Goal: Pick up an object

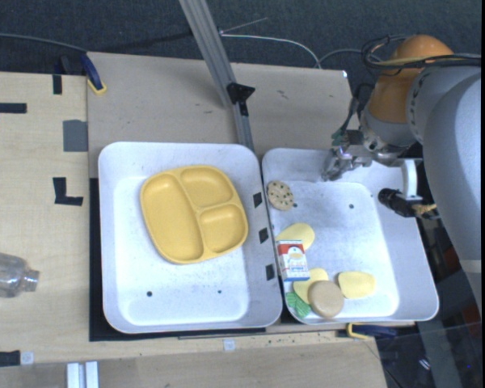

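Note:
The right bin holds several small objects. A chocolate-chip cookie lies near its far left corner. Along the left wall are a yellow piece and a small red and white carton. A tan round piece and a yellow lump lie near the front. My gripper hangs over the bin's far edge, apart from all of them, with nothing seen in it.
The left bin carries a yellow divided plate. A metal pole slants down to the gap between the bins. A clear bottle lies on the bench at far left. A black fitting sits by the right bin's right wall.

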`<state>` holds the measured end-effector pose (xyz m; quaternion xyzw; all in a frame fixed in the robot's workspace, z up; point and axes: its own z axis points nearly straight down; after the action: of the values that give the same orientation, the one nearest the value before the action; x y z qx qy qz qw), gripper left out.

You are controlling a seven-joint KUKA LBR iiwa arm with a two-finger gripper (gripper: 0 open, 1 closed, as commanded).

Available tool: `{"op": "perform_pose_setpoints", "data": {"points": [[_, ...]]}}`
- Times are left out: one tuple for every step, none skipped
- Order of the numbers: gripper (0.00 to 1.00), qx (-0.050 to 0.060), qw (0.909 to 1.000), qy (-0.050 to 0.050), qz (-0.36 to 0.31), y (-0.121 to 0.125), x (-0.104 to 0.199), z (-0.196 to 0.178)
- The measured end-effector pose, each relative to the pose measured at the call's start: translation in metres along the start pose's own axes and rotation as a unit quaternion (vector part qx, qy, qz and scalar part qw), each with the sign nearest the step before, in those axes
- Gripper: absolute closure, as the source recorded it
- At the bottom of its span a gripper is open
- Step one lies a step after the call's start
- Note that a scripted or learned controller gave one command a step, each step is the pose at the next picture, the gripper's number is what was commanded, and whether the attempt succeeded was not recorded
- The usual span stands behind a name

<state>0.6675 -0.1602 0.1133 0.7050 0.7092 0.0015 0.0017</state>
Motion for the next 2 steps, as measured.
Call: {"op": "perform_pose_setpoints", "data": {"points": [[1.0, 0.009, 0.9999, -0.004, 0.006, 0.007, 0.043, 0.02], [1.0, 0.02, 0.9997, 0.017, 0.0, 0.01, -0.03, 0.028]]}}
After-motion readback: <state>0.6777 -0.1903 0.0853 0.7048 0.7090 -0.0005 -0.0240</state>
